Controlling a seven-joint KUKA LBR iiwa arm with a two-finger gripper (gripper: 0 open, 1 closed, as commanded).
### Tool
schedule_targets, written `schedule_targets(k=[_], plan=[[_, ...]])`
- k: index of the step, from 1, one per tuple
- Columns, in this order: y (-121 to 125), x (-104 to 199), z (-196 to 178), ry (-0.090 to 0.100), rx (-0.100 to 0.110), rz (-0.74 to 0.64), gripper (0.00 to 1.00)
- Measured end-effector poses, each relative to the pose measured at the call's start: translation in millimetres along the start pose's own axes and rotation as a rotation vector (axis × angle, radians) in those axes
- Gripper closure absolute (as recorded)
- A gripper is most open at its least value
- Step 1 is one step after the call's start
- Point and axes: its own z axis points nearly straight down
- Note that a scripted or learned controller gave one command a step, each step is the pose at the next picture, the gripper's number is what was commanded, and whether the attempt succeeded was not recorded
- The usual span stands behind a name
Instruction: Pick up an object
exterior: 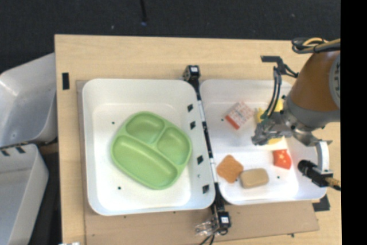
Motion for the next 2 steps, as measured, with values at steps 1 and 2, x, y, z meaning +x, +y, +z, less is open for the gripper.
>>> schedule_targets(k=[1,2], plan=[[-4.1,-1.9,-62.5,0.000,-0.002,-0.009,1.00],[-3.9,-3.1,-46.8,0.001,0.006,-0.003,1.00]])
